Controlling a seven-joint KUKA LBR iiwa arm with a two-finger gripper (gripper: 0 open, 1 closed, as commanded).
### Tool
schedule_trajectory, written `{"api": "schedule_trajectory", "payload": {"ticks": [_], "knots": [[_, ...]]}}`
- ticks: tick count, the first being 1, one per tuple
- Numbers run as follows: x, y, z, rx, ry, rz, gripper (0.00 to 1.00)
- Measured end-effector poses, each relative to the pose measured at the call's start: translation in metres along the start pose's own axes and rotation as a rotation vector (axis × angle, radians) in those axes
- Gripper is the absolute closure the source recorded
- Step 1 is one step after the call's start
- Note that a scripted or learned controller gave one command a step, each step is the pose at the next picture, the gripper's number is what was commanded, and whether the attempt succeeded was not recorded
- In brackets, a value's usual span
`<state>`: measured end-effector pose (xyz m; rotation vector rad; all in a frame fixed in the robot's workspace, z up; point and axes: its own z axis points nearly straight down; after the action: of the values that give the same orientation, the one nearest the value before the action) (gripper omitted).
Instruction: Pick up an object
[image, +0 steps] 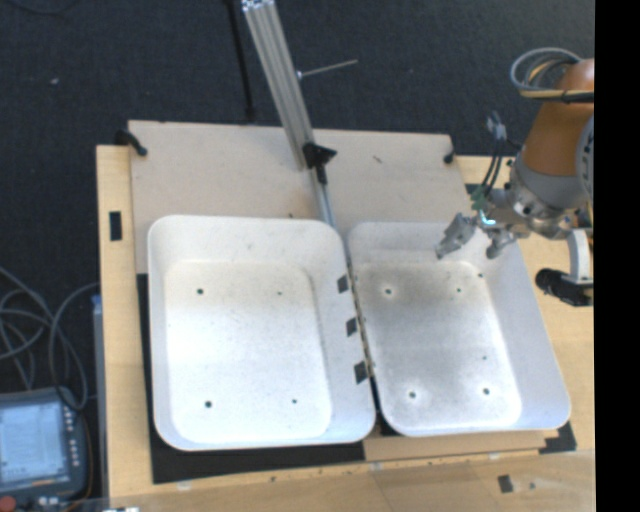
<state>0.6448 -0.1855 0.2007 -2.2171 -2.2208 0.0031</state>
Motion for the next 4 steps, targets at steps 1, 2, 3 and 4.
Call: {"api": "schedule_trajectory", "payload": {"ticks": [1,2,3,4], "knots": [[-0.001,0.001,-0.004,-0.004,-0.004,-0.002,0.00],[0.005,0.000,0.041,-0.001,-0.004,-0.004,0.00],[0.004,-0.001,0.093,-0.001,-0.004,-0.002,0.00],[0.003,0.002,0.078,-0.009,-0.006,-0.004,1.00]]}}
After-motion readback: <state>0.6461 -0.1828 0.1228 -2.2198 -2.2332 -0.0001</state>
